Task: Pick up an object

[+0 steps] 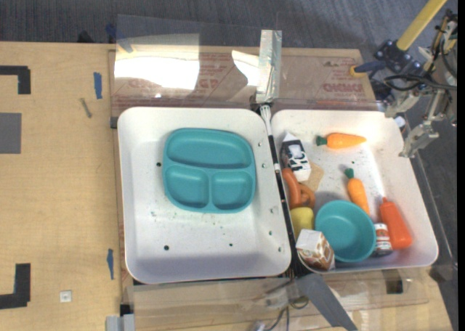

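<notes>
Teal hard-plastic bowl (345, 229) taken as landmark, sitting low in the right bin (418, 199); round, smooth, open side up.

Camera view, all places read off the bowl:
- Up and right of it, past the bin's far right corner: gripper (418, 133), grey metal, hanging off the arm outside the rim. Nothing seen held. How far open: cannot tell, too small and cluttered with cables.
- Just right of it: small jar (382, 239) with dark label, touching or nearly so. Beyond that, orange bottle-shaped toy (394, 222), glossy, lying flat.
- Just above it: short carrot (357, 193), tapered, green tip.
- Well above it, near the back wall: second carrot (340, 140), lying sideways, apart from everything else, so judged the easiest target.
- Left of it: yellow rounded fruit (302, 216), touching or almost.
- Above-left: orange looped toy (299, 190), then black-and-white carton (294, 157), boxy, tilted against the divider wall.
- Below-left: brown-and-white crumpled packet (314, 248), wedged in the bin corner.
- Far left, in the left bin (138, 199): teal divided plate (209, 170), three compartments, matte, alone.

Items mostly piled toward the divider side, likely just dropped in. No pick begun, judging by the gripper's place outside the bin.
</notes>
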`<state>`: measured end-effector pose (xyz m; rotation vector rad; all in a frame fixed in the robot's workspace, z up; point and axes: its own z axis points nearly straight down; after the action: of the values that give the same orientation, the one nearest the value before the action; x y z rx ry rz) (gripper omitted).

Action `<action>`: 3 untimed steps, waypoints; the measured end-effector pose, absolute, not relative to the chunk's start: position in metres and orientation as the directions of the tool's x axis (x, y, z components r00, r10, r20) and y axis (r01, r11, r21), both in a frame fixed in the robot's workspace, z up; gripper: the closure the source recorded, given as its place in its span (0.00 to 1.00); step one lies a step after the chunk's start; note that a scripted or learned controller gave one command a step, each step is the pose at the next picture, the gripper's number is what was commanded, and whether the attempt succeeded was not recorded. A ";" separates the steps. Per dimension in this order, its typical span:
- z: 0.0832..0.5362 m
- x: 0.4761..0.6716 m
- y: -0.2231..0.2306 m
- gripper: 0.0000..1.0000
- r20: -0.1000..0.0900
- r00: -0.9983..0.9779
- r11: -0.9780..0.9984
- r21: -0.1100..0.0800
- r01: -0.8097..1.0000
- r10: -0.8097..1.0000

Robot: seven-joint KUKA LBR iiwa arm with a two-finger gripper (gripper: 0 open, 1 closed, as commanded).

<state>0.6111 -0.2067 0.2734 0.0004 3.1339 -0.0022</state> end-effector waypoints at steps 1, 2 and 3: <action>0.127 0.577 -0.177 0.00 0.005 -0.993 0.993 0.004 -0.120 -0.120; 0.090 0.530 -0.161 0.00 -0.015 -1.000 1.000 -0.004 -0.016 -0.016; 0.103 0.534 -0.160 1.00 -0.029 -0.999 1.000 -0.008 -0.019 -0.019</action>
<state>0.5341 -0.1599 0.1035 -0.0300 3.1120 -0.0115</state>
